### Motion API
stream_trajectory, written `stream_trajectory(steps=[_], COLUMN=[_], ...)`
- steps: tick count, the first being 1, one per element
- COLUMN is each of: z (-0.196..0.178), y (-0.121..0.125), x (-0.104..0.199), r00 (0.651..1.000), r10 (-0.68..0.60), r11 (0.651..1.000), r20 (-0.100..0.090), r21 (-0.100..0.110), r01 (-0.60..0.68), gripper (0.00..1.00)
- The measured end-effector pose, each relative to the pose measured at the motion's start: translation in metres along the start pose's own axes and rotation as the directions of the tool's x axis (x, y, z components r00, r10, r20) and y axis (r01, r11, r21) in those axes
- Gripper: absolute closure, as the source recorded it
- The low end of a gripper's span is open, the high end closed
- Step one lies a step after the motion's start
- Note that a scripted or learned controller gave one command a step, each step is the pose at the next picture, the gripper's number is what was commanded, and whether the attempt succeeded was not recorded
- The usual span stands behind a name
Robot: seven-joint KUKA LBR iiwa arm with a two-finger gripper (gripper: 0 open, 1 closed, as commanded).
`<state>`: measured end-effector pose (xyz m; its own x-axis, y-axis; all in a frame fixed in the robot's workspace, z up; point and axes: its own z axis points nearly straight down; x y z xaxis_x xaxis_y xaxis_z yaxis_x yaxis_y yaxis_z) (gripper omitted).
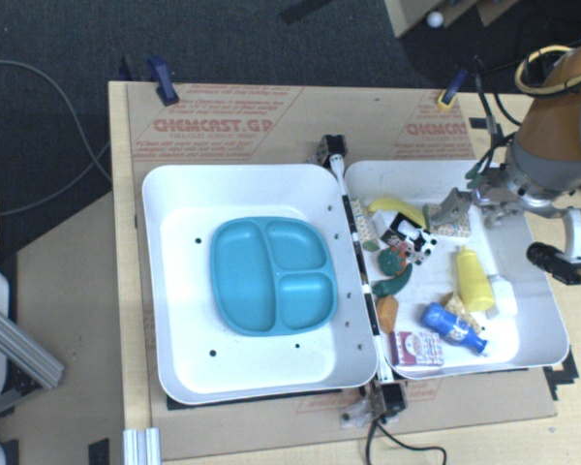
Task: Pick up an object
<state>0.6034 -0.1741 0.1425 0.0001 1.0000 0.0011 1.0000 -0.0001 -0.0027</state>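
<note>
Camera view: gripper (457,209), finger state cannot be told, over the right bin's (537,342) far edge. Nearest candidate: banana (397,207), just left of it, long axis running left-right. Yellow bottle (473,279) lies nearer the camera, long axis front-to-back

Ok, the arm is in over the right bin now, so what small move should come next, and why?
Probably a short move toward the bin's middle, then down. The gripper sits near the right bin's far rim, by the banana, with nothing visibly held. The yellow bottle lies fairly apart from the clutter and looks the easiest target.
</note>
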Motion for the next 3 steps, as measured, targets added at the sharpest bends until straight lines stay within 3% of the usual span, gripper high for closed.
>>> stream_trajectory(steps=[1,2,3], z=[0.055,0.044,0.057], y=[-0.059,-0.057,-0.046], x=[-0.021,-0.02,0.059], r00=[1.0,1.0,1.0], r10=[0.001,0.001,-0.002], r11=[1.0,1.0,1.0], r20=[0.001,0.002,-0.001], r21=[0.0,-0.005,-0.005], r01=[-0.001,-0.001,0.002], gripper=[0.0,1.0,1.0])
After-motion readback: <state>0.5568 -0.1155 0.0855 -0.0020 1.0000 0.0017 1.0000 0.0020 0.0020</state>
